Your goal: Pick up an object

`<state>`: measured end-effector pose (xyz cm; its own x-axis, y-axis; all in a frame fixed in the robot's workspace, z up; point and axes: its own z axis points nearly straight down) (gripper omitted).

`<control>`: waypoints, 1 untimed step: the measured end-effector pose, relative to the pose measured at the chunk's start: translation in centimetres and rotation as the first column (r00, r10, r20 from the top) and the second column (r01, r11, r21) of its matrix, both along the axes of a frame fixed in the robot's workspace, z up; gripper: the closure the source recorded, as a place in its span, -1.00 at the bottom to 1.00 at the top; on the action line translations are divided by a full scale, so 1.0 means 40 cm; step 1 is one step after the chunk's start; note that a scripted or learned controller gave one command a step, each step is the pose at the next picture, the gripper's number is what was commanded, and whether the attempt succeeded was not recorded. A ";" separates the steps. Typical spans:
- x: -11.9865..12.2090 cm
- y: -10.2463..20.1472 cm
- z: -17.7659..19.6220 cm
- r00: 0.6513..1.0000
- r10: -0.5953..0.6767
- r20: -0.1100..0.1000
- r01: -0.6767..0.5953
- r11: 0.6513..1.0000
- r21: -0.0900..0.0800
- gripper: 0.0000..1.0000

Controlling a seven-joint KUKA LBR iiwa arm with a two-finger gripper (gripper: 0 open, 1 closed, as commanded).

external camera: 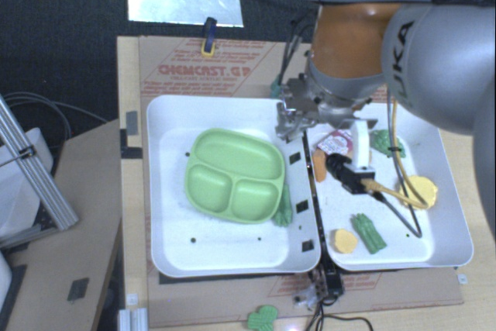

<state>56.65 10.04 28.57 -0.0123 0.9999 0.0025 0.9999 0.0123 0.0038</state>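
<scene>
My gripper hangs low over the divider between the two bins, at the back edge of the green divided plate that lies in the left bin. In the right bin lie an orange carrot piece, a red-and-white packet, a green leafy piece, a yellow round piece, a green ridged piece and a small yellow-orange disc. Nothing can be seen held by the gripper. The arm's bulk hides the back of the right bin.
A dark green item pokes out from under the plate's right edge by the divider. Another green toy lies outside the bins at the front. A yellow cable loops across the right bin. Brown cardboard lies under both bins.
</scene>
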 end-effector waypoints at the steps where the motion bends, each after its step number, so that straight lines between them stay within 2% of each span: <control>1: -0.084 -0.240 -0.034 1.000 -0.016 -0.005 0.016 1.000 -0.003 1.00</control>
<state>53.27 0.46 27.22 0.0039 1.0000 -0.0006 1.0000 -0.0039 -0.0009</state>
